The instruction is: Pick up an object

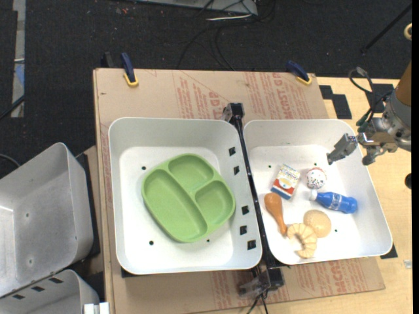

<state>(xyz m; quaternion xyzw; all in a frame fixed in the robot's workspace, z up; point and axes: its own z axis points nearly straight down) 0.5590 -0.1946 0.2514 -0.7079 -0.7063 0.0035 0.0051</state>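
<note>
I'm hovering my tool (359,146), fingers spread w/ nothing between, over the right bin (376,191); eyeing the bottle (334,202): prob. light, stiff, slick plastic, so I'm taking it across mid-body.

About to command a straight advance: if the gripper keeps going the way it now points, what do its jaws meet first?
The gripper sits over the right bin's upper right corner, pointing down-left. Along that line the white dotted ball looks like the first contact, with the blue bottle just past it. Depth is unclear from this slant.
</note>
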